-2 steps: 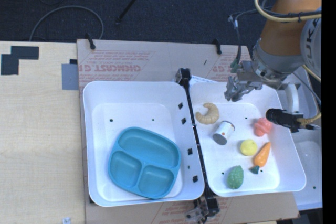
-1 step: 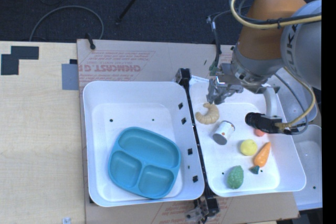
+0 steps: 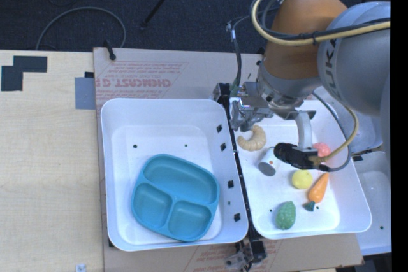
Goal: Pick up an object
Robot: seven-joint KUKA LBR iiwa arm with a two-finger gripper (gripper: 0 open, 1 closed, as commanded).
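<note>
We look down at a slant on two shallow white plastic bins side by side on a cardboard-lined bench. The left bin (image 3: pixel 121 124) holds a blue three-compartment plastic tray (image 3: pixel 175 195), lying flat toward its near right corner. The grey arm with its orange band (image 3: pixel 305 22) reaches in from the right over the right bin (image 3: pixel 357 216). Its gripper (image 3: pixel 245 116) hangs over that bin's far left corner, just above a pale curved croissant-shaped toy (image 3: pixel 253 139); we cannot tell the state of the tool.

Also in the right bin we see a small grey disc (image 3: pixel 266 168), a yellow lemon-shaped toy (image 3: pixel 301 179), an orange carrot-shaped toy (image 3: pixel 318 188) just beside it, a pink toy (image 3: pixel 322 150) partly hidden by a black cable fitting, and a green bumpy toy (image 3: pixel 285 215) near the front.
</note>
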